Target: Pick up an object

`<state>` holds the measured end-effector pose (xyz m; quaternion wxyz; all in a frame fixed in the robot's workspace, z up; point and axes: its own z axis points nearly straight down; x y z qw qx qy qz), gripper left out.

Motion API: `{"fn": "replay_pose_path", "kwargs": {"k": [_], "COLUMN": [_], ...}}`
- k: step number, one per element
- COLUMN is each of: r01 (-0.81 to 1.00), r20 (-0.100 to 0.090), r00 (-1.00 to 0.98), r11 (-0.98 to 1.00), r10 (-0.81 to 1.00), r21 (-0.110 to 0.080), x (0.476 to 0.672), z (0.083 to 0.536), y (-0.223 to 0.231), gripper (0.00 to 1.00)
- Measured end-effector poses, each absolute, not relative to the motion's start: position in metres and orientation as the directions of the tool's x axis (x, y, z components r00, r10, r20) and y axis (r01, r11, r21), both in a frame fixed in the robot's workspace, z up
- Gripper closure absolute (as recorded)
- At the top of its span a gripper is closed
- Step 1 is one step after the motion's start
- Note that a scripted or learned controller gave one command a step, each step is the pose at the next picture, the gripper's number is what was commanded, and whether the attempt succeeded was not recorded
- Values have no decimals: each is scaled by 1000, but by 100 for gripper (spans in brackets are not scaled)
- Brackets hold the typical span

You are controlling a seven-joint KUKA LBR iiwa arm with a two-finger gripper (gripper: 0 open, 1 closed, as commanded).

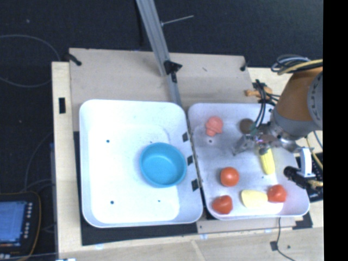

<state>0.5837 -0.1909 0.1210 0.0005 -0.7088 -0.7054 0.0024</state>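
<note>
Left white bin point(109, 124): holds a blue bowl point(162, 164) near its right wall. Right white bin point(217, 116): the arm point(296, 105) reaches in from the right, gripper point(251, 141) low over the bin's middle; whether its claw is apart or together cannot be told. Pale yellow oval piece point(253, 198) lies at the near edge, touching a red tomato point(277, 193). Yellow stick-shaped item point(266, 161) sits just right of the gripper. Two more tomatoes, centre point(229, 176) and near-left point(222, 204). Pink ridged object point(214, 125) at far left.
</note>
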Motion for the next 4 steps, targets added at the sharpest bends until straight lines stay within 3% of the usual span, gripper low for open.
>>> {"fn": "replay_pose_path", "kwargs": {"k": [1,3,4], "r01": [1000,1000,1000], "r20": [-2,1,4], "r00": [7,-6,-10], "r11": [-7,6,10], "r10": [1000,1000,1000], "r21": [7,5,1], "x": [586,595,594], "z": [137,210,219], "y": [-191,-189,-136], "gripper": [100,100,100]}}
